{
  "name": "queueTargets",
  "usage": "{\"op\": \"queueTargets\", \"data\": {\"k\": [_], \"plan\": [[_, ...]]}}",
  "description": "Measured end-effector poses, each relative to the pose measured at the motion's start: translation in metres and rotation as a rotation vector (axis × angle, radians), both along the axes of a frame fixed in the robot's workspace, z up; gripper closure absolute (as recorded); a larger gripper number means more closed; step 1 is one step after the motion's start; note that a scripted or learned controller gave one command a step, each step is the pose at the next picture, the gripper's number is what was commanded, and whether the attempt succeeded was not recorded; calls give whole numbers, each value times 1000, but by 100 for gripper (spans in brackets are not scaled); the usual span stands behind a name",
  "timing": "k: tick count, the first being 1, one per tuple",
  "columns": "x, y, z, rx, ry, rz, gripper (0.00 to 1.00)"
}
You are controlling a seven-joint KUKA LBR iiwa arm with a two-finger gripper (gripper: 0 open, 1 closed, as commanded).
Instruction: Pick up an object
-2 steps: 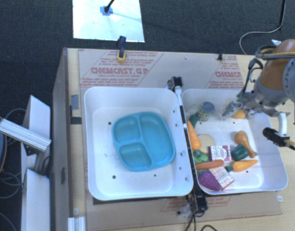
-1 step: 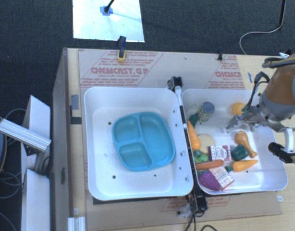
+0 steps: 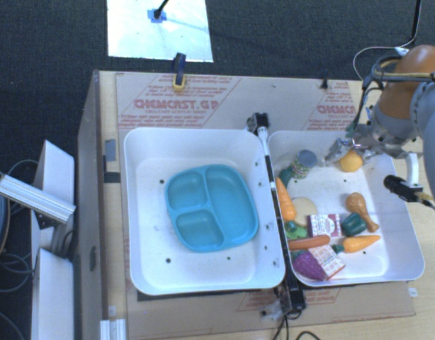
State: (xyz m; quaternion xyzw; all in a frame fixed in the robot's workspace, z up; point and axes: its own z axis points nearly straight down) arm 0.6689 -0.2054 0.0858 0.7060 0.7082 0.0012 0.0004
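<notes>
My gripper (image 3: pixel 353 149) hangs over the far right corner of the right bin (image 3: pixel 405 261), below the arm's orange band. A yellow lemon-like fruit (image 3: pixel 351 162) lies right under it, touching or nearly touching its tip. Scattered through the bin are a small can (image 3: pixel 301 164), an orange carrot (image 3: pixel 285 201), a cream round piece (image 3: pixel 303 207), a chicken drumstick (image 3: pixel 361 208), a red and white box (image 3: pixel 322 225), a green piece (image 3: pixel 354 224), a second carrot (image 3: pixel 360 244), a sausage (image 3: pixel 309 243), purple grapes (image 3: pixel 309 265) and a pink box (image 3: pixel 331 261).
The left bin (image 3: pixel 150 168) holds a blue divided plate (image 3: pixel 211 207). A black part (image 3: pixel 404 188) juts over the right bin's right wall. A divider rail (image 3: pixel 270 190) runs between the bins. The arm's body (image 3: pixel 416 101) covers the bench's far right corner.
</notes>
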Motion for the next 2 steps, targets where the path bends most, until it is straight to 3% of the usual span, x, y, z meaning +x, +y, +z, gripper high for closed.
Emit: {"op": "queueTargets", "data": {"k": [1,2], "plan": [[1,-1,11,-4,-5,4,100],[-12,71,118,-1,-6,3,100]]}}
